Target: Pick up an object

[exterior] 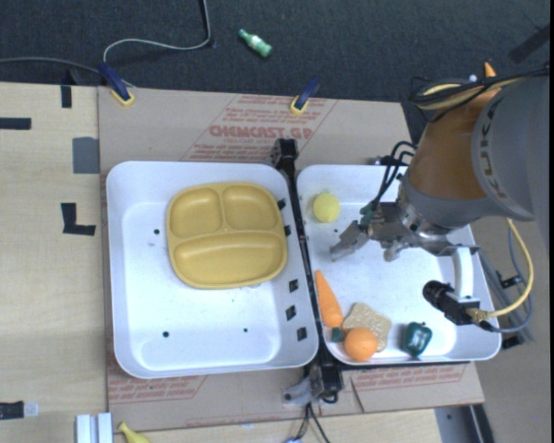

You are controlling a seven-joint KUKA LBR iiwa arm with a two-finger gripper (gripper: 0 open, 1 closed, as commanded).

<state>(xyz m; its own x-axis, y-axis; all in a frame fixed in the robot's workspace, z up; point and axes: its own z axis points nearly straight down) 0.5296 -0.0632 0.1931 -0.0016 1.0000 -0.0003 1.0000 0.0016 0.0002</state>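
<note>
Camera view: open end effector (367,241) above right bin (388,178).

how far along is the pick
Done: the arm has reached over the right white bin. In hand: nothing; its hand hangs open just right of the small yellow ball. Left: closing on something and lifting; the orange carrot lies untouched.

Dark carpet floor (369,26) behind a cardboard-covered bench (249,127), with pale, perhaps wooden, surface (28,247) at left.

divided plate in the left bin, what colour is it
Yellow; the divided plate shows in the camera view.
</note>
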